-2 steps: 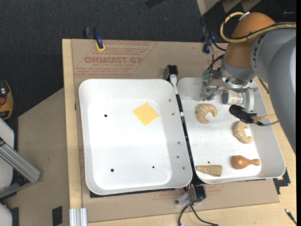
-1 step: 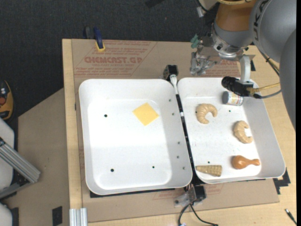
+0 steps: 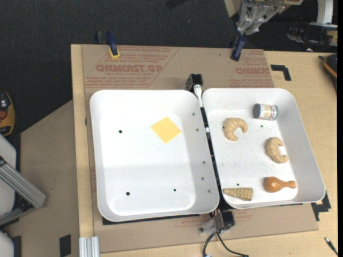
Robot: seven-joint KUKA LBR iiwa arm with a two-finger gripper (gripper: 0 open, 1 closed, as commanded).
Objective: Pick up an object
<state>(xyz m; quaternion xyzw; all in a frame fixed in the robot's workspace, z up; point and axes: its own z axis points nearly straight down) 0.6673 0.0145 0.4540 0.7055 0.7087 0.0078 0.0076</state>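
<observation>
Holding croissants: right bin.

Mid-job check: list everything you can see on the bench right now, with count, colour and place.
Bins: 2, white, side by side on the bench.
Square slice: 1, yellow, left bin, upper middle.
Croissants: 2, tan, right bin, one centre-left, the other at to its right.
Small can: 1, grey with label, right bin, top, on its side.
Drumstick: 1, orange-brown, right bin, lower right.
Cone: 1, tan, right bin, bottom edge.
Clamps: 2, blue, board's far edge.
Gripper: 1, grey, raised beyond the right bin.
</observation>
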